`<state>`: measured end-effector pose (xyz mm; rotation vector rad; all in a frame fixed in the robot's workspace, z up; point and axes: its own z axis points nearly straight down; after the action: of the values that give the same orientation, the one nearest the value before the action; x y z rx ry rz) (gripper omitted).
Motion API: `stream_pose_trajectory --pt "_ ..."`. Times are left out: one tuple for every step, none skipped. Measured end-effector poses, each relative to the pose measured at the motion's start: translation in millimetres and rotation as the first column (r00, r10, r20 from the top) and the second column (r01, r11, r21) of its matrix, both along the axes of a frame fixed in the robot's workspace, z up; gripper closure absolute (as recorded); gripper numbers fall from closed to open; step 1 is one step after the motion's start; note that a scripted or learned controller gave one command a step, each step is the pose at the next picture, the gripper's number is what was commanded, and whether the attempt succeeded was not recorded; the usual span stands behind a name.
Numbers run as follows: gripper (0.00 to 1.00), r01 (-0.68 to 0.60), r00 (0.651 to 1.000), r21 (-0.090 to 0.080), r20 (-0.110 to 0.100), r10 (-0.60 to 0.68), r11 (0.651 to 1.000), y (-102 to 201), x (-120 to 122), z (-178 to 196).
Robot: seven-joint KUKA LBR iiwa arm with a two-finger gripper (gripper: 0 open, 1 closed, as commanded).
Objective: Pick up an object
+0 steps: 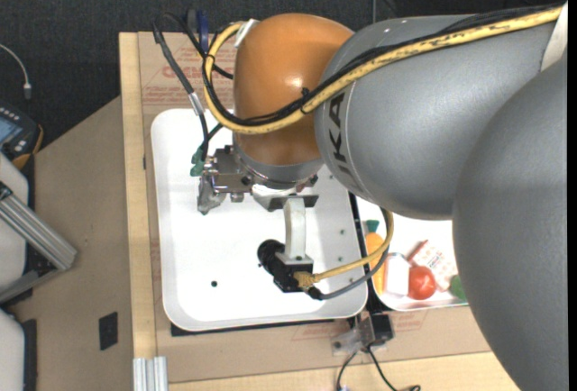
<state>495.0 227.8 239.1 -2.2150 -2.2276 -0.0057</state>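
My gripper (209,193) hangs low over the upper left part of the left white bin (176,236), under the orange band of the wrist. A small green thing (196,166) shows at the gripper's left edge, and I cannot tell whether it is held or lies beside it. The arm hides the bin floor beneath the wrist. A tiny dark speck (214,283) lies on the left bin's floor toward the front.
The right bin (397,297) is mostly hidden by the arm; in its visible strip lie a red object (421,281), an orange piece (374,245) and a white card with red print (435,256). Cables run along the left bin's back edge.
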Motion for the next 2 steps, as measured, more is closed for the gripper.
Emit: stream_pose_trajectory --pt "1.0 0.007 1.0 -0.001 0.001 -0.007 1.0 -2.7 2.0 8.4" --pt "1.0 0.007 1.0 0.0 0.002 -0.007 1.0 -2.2 2.2 18.2"
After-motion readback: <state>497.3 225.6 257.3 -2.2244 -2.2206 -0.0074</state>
